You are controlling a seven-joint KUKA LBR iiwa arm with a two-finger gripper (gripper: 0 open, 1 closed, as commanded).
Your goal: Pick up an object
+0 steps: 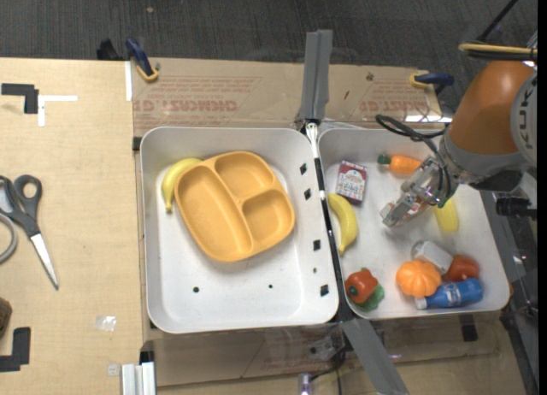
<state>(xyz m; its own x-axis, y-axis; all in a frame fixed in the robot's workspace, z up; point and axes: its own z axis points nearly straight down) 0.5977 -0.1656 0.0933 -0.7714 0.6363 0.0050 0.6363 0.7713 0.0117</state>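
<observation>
My gripper (pixel 399 211) hangs over the middle of the right bin (pixel 489 239), open, with bare white floor under it and nothing between its fingers. A yellow banana (pixel 344 221) lies to its left by the divider. A small red-and-white carton (pixel 350 181) sits up-left of it. An orange carrot (pixel 403 162) lies just behind it. A small yellow piece (pixel 447 216) rests to its right, partly under the wrist. Nearer the front are a white cup (pixel 432 255), an orange pumpkin (pixel 418 278), a red-and-green pepper (pixel 362 287), a red item (pixel 463 266) and a blue bottle (pixel 453 295).
The left bin (pixel 171 291) holds a yellow divided plate (pixel 235 205) with a second banana (pixel 174 181) tucked against its left edge. Scissors (pixel 32 222) lie on the bench at far left. The arm's orange band (pixel 491 107) rises over the right bin's back right corner.
</observation>
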